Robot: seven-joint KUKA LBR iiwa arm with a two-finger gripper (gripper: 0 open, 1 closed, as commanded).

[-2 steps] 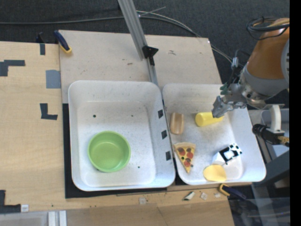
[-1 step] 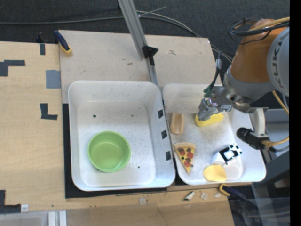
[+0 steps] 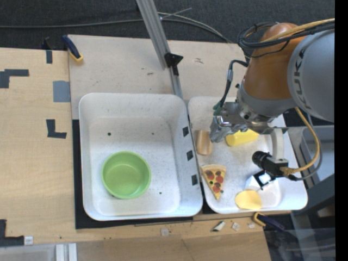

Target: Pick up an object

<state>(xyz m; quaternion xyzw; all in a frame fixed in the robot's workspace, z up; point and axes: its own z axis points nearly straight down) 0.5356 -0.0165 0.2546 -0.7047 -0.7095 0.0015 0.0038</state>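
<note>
On a pale bench, the left bin (image 3: pixel 87 113) holds a green bowl (image 3: pixel 126 174). The gripper (image 3: pixel 218 130) hangs in the right bin (image 3: pixel 198 106), grip unclear, beside a yellow block (image 3: pixel 242 138); a pizza slice (image 3: pixel 214 179) lies nearer.

Green bowl (image 3: pixel 126 174), red-dotted yellow pizza slice (image 3: pixel 214 180), yellow block (image 3: pixel 241 138), white bins (image 3: pixel 136 100).

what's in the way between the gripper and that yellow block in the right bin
Nothing visible. The gripper hangs low in the right bin, with the yellow block right beside it and the bread piece on its other side.
</note>
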